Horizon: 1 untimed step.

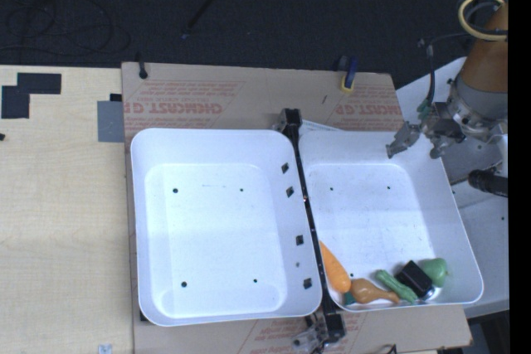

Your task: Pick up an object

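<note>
objects [390, 286] in right bin [465, 236] corner, jaws spread, holding nothing

The robot's arm [484, 62] shows a broad orange band over a rounded grey wrist section, with a pale yellowish cable loop [479, 15] coiled just above the band. Below the wrist, the metal hand [421, 142] ends in two slim grey fingers [401, 140].

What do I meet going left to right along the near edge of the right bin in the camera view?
Carrot → tan piece → green stick → black block → green lump, all in the right bin.
</note>
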Tool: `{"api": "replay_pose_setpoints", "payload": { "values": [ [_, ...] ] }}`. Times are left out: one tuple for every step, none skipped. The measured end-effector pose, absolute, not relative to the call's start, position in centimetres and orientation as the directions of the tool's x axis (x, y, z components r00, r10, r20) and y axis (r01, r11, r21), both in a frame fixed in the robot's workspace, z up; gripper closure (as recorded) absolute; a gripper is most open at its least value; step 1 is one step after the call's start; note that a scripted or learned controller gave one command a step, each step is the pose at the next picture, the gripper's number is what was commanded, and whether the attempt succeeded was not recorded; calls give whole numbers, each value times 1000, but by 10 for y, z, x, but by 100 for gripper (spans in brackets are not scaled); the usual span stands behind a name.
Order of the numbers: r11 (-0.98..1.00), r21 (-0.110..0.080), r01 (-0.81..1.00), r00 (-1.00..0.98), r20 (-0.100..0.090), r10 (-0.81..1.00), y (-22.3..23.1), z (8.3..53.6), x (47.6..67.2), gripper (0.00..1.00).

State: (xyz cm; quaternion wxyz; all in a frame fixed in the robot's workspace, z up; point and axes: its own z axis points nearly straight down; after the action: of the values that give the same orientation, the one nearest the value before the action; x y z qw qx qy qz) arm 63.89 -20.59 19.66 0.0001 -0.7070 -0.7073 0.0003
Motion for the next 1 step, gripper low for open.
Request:
{"api": "replay_pose_setpoints", "payload": {
  "values": [
    [-4,-17,1000,4,6,1000,-190,147,506,0]
  ]
}}
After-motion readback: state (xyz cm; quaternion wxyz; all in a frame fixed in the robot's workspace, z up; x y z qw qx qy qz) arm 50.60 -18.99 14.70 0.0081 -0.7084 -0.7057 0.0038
